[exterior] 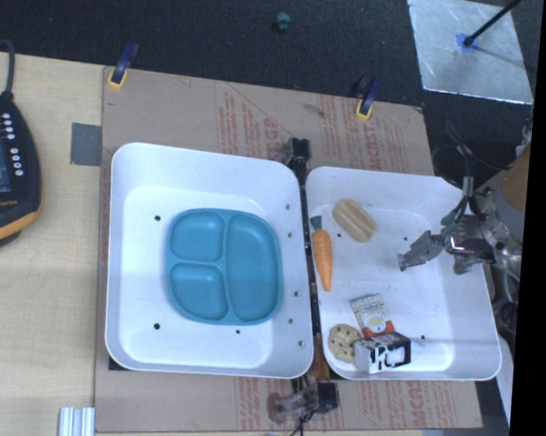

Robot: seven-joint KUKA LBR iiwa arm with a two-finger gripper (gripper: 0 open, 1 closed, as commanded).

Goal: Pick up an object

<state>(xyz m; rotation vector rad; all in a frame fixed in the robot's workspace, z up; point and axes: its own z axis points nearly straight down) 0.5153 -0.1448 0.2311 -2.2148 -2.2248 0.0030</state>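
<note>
In the right bin (478,304), the near edge carries a black-and-white box (385,353), cookie (342,341) and packet (369,312), then the carrot (321,259) and bread roll (354,220); the end effector (419,254) hovers open, holding nothing.

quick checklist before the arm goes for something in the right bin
1. Tool over the right bin: ok.
2. Nothing caught in the tool: cannot tell.
3. Bread roll lies free, apart from the carrot: ok.
4. Carrot away from the bin wall: not ok, it hugs the left edge.
5. Cookie, packet and black-and-white item spaced for a clean grasp: not ok, clustered.
</note>
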